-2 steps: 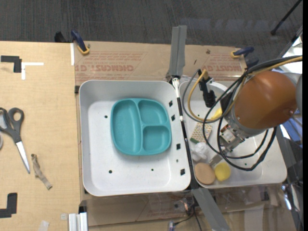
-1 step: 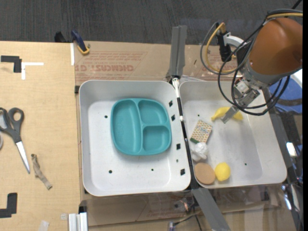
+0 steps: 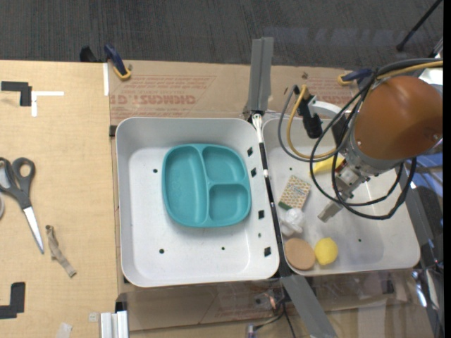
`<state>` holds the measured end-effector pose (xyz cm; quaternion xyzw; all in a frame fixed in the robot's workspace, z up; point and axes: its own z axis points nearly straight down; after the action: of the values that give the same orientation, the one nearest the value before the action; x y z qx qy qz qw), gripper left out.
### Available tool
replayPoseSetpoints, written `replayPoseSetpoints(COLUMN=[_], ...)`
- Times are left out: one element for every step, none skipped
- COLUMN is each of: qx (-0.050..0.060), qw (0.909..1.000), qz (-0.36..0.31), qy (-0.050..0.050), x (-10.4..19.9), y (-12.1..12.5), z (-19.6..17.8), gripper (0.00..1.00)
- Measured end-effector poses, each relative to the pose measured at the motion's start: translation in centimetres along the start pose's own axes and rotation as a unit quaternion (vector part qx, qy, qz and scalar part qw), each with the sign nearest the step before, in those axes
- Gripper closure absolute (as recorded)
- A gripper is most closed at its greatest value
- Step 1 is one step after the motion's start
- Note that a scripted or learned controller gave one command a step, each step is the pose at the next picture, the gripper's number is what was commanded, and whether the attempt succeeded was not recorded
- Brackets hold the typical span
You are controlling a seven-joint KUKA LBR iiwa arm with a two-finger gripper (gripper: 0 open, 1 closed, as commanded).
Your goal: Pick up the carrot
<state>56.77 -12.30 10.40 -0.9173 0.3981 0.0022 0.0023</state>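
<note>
One cardboard sheet shows reversed red print, not readable

plate in left bin | lemon beside round piece, right bin front | scissors left on bench

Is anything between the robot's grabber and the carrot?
Cannot tell: no carrot is plain to see. The gripper hangs over the right bin, and black cables and the arm partly cover the yellow-orange strip beside it.
</note>
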Motion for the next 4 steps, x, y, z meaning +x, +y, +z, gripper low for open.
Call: replayPoseSetpoints(qx=[0.000,0.000,0.002,0.002], qw=[0.9998,0.9931,0.9934,0.9997], qz=[0.019,0.117,0.114,0.023], qy=[0.001,0.001,0.000,0.002], x=[-0.6,-0.3,-0.4,2.2], y=[7.4,11.6,11.2,9.6], z=[-3.4,0.0,-0.9,-17.8], gripper=[0.00,0.00,1.00,1.00])
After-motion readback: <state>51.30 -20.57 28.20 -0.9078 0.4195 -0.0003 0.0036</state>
